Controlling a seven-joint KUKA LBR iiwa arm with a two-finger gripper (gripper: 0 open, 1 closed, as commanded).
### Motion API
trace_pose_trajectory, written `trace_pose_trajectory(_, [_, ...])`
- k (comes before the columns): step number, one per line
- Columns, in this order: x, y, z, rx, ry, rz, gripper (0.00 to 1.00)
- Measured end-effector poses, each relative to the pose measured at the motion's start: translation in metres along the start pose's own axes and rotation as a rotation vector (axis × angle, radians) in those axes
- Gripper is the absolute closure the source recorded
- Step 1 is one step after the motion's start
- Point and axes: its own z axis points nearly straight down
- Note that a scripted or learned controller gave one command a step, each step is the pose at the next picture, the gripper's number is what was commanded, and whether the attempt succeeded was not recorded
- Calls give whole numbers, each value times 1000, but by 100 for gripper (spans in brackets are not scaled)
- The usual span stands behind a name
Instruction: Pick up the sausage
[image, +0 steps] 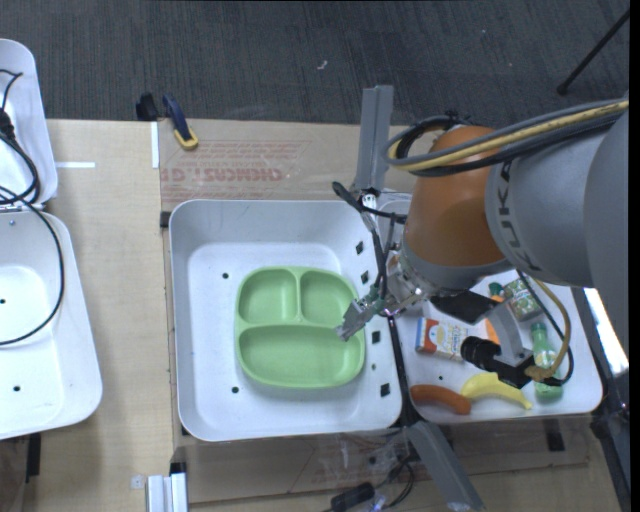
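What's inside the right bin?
Visible in the right bin: a sausage, a banana, a small carton and a green bottle. The arm covers the rest.

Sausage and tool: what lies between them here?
In the camera view, the tool hovers at the green plate's right edge; the sausage lies in the right bin. Between them run the two bins' adjoining walls.

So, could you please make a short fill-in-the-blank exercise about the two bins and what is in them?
1. The green plate lies in the ____ bin.
2. The sausage lies in the ____ bin.
3. Next to the sausage lies a yellow ____.
4. The gripper is above the right edge of the ____.

Missing words: left; right; banana; plate
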Motion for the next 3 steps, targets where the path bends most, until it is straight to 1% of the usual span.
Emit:
trace_pose_trajectory(1, [89, 32, 6, 2, -1, 78, 0])
trace_pose_trajectory(2, [7, 58, -45, 0, -2, 38, 0])
trace_pose_trajectory(3, [31, 47, 99, -1, 0, -59, 0])
